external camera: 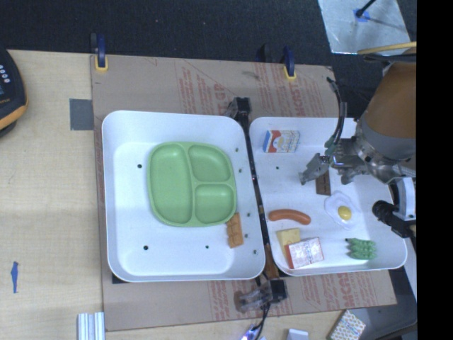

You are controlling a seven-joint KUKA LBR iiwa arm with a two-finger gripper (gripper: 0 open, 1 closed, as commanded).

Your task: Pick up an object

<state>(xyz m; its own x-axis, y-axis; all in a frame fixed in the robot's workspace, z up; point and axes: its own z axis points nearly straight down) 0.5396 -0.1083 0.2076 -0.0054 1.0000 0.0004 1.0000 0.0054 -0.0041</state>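
Camera view, fixed overhead, slanted.

Bench carries two white bins. Left bin (120, 190) holds a green divided plate (192, 183) near centre and a small orange-brown block (234, 231) at its right wall, lower half. Right bin (272, 129) holds the loose items: a small carton w/ blue and orange print (281, 141) at upper left, a sausage (289, 217) mid-bin lying roughly left-right, a fried egg (342, 212) to its right, a yellow cheese wedge (287, 237) and a red-white packet (306, 252) touching at the lower edge, a green leafy piece (361, 248) at lower right, and a dark brown bar (323, 183) standing roughly top-bottom.

Arm enters from the right; gripper (324, 170) sits over the right bin's upper-middle area. Fingers read as spread apart, one angled out to the left, nothing visible between them. No grasp confirmed.

Key relation: the brown bar lies directly under/just below the gripper tip, touching or nearly so in this projection; contact can't be resolved. Its long axis runs toward the bottom of the view, slightly tilted. Egg is just beside it, lower right; sausage near, lower left; carton up-left, apart.

Judgement: approach stage, pick not yet made. Brown bar is the likeliest target. Closing across its short axis looks workable, but the bar looks thin and flat on the bin floor; risk of fingers sliding over it or nudging the egg.
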